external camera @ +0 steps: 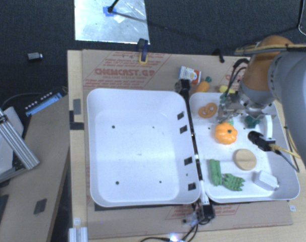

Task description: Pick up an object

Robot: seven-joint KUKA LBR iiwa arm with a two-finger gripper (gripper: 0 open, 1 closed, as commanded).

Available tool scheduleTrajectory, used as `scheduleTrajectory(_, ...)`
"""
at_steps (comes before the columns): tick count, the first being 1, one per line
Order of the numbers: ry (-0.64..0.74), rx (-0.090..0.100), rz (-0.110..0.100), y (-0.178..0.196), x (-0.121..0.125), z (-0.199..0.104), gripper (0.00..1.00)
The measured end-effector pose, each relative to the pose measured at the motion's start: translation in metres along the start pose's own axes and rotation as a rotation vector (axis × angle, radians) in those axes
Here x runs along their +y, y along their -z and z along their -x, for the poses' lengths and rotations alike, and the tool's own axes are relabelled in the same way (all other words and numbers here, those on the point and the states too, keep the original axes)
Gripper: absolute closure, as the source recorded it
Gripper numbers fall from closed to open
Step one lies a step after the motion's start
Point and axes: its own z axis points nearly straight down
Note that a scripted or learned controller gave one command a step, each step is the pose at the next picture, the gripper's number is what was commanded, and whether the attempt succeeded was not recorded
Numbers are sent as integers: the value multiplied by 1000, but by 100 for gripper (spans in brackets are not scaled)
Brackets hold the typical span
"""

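Nearest us looms the grey arm, reaching in from the view's right. Well off to the view's left of its gripper we see the left bin. The gripper itself hangs low over the far part of the right bin; whether it is parted or closed we cannot make out. Toward the near rim from the gripper lies a green leafy toy. Just on the gripper's near side sits an orange pumpkin toy. Beyond that, nearer us and rightward, rests a tan disc. Just left of the gripper lies an orange pretzel-shaped ring, and just right of it a small teal piece.
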Motion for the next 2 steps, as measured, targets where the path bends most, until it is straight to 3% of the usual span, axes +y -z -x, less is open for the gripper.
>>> scheduleTrajectory(1,-7,5,-9,-12,-85,-31,100)
scheduleTrajectory(2,-6,1,2,0,-81,-29,100)
